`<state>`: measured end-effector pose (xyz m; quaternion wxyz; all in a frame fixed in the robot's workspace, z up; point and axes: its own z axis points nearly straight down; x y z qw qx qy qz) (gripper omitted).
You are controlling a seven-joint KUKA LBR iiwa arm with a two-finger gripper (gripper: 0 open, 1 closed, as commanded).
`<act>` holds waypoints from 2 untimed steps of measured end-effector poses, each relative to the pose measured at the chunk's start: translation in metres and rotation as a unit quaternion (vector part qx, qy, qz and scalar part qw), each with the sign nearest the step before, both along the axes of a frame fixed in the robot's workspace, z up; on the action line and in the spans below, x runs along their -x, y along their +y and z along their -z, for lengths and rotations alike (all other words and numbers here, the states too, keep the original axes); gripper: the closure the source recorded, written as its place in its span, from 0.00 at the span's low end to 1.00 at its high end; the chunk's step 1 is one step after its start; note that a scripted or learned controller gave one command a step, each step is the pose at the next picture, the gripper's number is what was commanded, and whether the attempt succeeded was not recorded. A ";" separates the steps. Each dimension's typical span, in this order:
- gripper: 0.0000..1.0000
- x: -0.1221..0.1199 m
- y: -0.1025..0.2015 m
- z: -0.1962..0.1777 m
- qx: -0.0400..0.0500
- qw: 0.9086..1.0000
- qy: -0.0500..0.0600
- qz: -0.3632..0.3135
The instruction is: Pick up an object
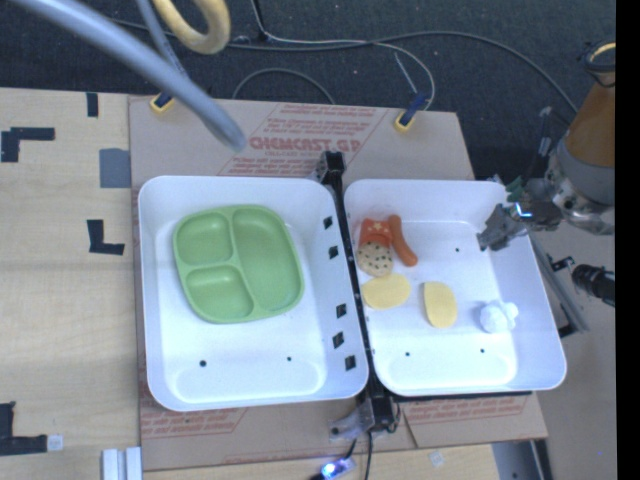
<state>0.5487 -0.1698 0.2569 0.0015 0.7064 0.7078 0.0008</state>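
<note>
In the right bin (520, 368) lie an orange and red toy food piece (385, 238), a round speckled cookie-like piece (376, 259), a yellow flat piece (386, 291), a second yellow piece (439, 304) and a small white object (495, 316). My gripper (497, 230) hangs over the right bin's upper right corner, right of all these objects and apart from them. Nothing shows between its dark fingers.
The left bin (165, 368) holds a green divided plate (238, 262). A black divider with clips (340, 268) runs between the bins. Cables (400, 58) and a yellow hose loop (190, 8) lie beyond the bins. Cardboard (300, 133) underlies both bins.
</note>
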 end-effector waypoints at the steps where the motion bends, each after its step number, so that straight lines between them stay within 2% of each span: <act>1: 1.00 -0.014 0.049 -0.004 -0.001 1.000 0.002 -0.002; 2: 1.00 -0.038 0.097 0.000 -0.001 1.000 0.002 -0.002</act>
